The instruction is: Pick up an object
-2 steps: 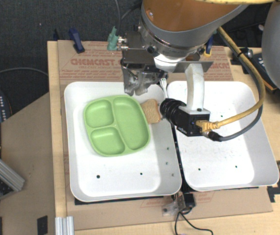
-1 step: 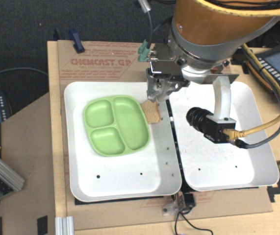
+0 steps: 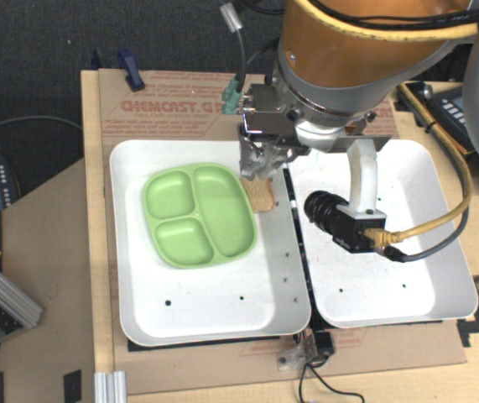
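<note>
A light green plate [image 3: 199, 215] with three compartments lies in the left bin [image 3: 138, 309]. A small tan block [image 3: 262, 196] sits just off the plate's upper right rim, near the divide between the bins. My gripper [image 3: 258, 164] hangs directly above the tan block, at the left bin's right edge, and its lower end hides the block's top. Whether it touches the block is unclear.
The right bin [image 3: 424, 292] lies beside the left one. Over it hangs a black cylindrical device [image 3: 333, 217] on a white bracket with a yellow cable [image 3: 440, 221]. The arm's big orange and grey body [image 3: 365, 32] covers the back of both bins.
</note>
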Controlling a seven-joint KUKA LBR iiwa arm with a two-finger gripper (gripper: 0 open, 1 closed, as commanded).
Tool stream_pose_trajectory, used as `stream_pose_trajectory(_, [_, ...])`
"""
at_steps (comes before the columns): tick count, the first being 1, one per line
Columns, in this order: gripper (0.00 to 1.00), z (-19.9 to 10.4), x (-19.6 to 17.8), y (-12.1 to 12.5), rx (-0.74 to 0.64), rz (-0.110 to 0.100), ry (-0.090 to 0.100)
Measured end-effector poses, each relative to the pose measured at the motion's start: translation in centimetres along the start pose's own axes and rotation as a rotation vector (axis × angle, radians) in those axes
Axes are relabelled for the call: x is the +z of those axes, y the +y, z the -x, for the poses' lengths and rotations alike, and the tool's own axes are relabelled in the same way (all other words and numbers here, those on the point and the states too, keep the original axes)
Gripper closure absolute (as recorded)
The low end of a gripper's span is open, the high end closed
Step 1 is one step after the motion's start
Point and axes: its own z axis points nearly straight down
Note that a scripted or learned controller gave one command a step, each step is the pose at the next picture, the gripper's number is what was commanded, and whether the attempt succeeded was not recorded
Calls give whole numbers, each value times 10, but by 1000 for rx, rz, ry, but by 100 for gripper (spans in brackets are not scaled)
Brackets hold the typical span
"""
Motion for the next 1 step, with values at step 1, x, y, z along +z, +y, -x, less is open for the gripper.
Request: stream_pose_trajectory(1, [100, 42, 41, 0, 6, -3, -1])
